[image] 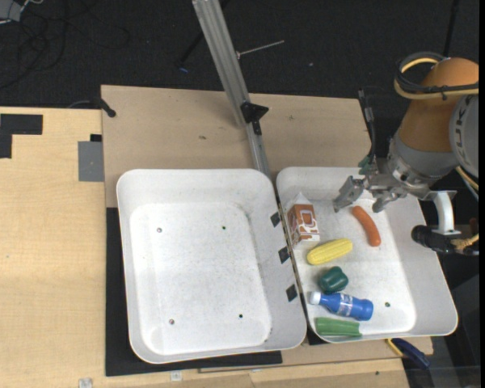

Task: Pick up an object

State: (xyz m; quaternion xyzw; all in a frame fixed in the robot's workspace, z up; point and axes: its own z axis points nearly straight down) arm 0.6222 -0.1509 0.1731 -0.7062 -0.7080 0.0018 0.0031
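Surface (pixel 186 128) carries two white bins; the left bin (pixel 137 208) sits beside the right bin (pixel 436 297), which holds the objects. Gripper (pixel 362 199) hangs over the right bin with fingers spread, gripping nothing, just above the orange sausage (pixel 367 225). Nearby lie a carton (pixel 303 222), corn cob (pixel 330 251), blue bottle (pixel 344 304), green cucumber (pixel 337 327) and dark green pepper (pixel 334 279).

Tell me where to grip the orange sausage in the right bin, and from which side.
Grip the orange sausage at its middle, across its narrow width, coming straight down. It lies flat and apart from the yellow corn, so both long sides look free for the gripper above it.
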